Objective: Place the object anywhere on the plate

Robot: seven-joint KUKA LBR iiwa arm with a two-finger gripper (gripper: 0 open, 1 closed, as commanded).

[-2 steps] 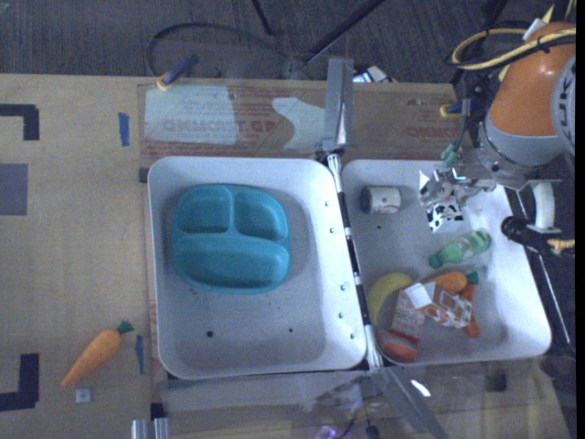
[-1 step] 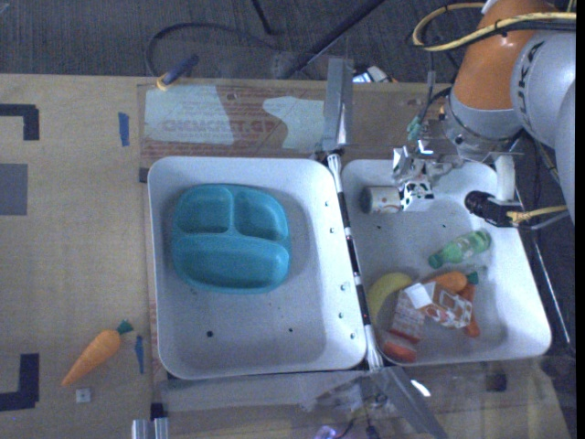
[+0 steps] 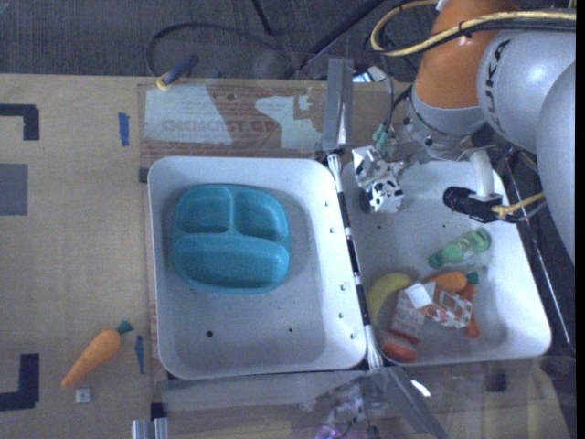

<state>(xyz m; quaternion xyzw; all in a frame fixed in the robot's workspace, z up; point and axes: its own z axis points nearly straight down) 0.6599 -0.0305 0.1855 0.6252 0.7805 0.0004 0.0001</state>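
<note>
Below gripper (image 3: 384,188), toys (image 3: 437,302), well apart

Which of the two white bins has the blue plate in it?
The left bin: the blue plate lies in its upper half. The right bin holds the small cluttered items instead.

You have a blue plate (image 3: 230,238) with three compartments lying flat in the left bin, toward its upper half; the candidate objects, a green bottle (image 3: 462,246) and a yellow piece (image 3: 388,290) among them, lie clustered in the right bin
</note>
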